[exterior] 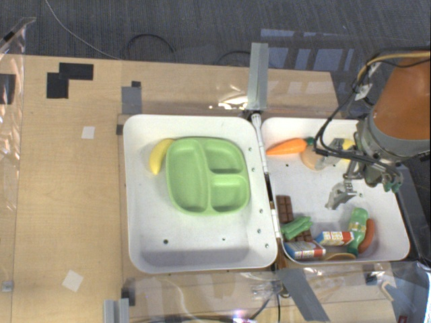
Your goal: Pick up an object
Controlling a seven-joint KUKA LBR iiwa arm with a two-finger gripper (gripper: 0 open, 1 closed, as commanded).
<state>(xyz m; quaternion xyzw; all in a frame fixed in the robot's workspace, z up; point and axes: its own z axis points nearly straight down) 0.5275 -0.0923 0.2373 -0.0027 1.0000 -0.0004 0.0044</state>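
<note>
My gripper (341,194) hangs over the middle of the right bin (310,184), above bare white floor, with nothing visibly in it. An orange carrot (289,147) lies at that bin's back left, next to a beige round piece (311,159). Along the bin's front are a chocolate bar (285,208), a green item (296,226), a green bottle (357,219), a red sausage (368,235) and a small labelled can (335,237). The left bin (145,241) holds a green divided plate (205,175) and a yellow banana (158,155).
The grey arm with its orange band (403,99) covers the right bin's back right corner, with cables looping beside it. A metal divider post (257,79) stands between the bins at the back. Wooden bench top (60,200) lies to the left.
</note>
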